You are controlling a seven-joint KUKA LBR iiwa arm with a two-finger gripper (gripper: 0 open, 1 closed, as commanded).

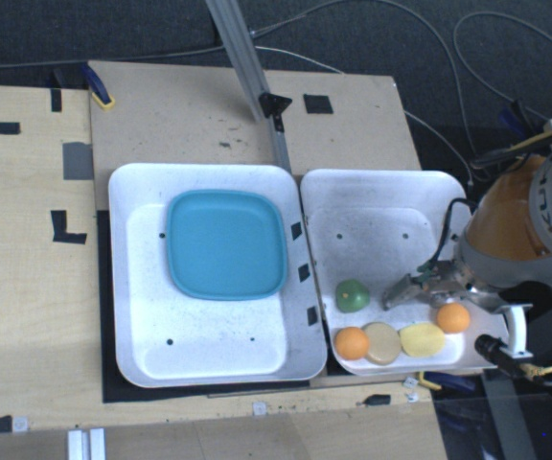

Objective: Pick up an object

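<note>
From my remote seat, the bench [27, 286] was the widest thing on screen, and I took the right bin [372, 195] as my landmark for everything else. Touching its left wall sat the left bin [137, 286], with a blue plate [226, 243] lying flat in its upper half. Off the landmark's right wall stood the arm [511, 228], its orange band showing above the wrist, reaching down over the rim. The gripper [402, 293] hung low over the landmark's lower right part, pointing left; I could not tell how its jaws stood, since the dark tip blurred into one shape. No object appeared between them, so I judged the pick not yet made. All candidates crowded along the landmark's front wall: a yellow lemon-like piece [422, 339], a beige round piece [382, 343] touching it, an orange ball [352, 343] at the front left corner, another orange ball [453, 317] near the right wall just under the wrist, and a green ball [353, 295] just left of the gripper tip. My worry was the crowding: a descent on the green ball could nudge it rolling away, and round pieces packed against the wall left little room for a finger to slip beside them, so a closing might squeeze one out sideways.
</note>
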